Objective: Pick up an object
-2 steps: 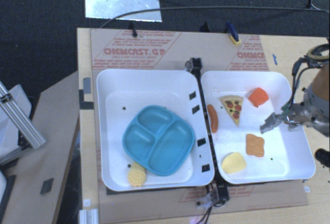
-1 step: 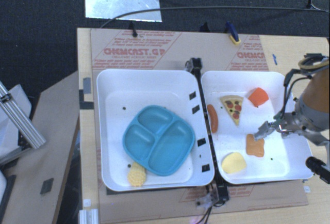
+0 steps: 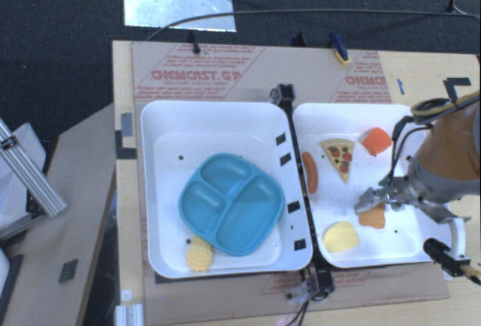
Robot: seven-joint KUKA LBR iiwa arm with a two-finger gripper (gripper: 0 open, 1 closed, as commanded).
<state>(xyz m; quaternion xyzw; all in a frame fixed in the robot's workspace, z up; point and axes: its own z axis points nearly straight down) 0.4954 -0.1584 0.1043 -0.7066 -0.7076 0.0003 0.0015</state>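
The gripper (image 3: 373, 201) sits low in the right bin (image 3: 398, 249), directly over a small flat orange piece (image 3: 372, 218) near the bin's middle; whether it is open or shut, I cannot tell, and nothing clearly shows held. That orange piece, just right of a yellow lump (image 3: 340, 236), looks like light, stiff toy food with a smooth, perhaps slippery skin, and lying so flat it offers little height, so a pinch across its narrow sides, close to the floor, seems best. A pizza slice (image 3: 340, 157), a sausage (image 3: 309, 171) and an orange block (image 3: 376, 140) lie further back.
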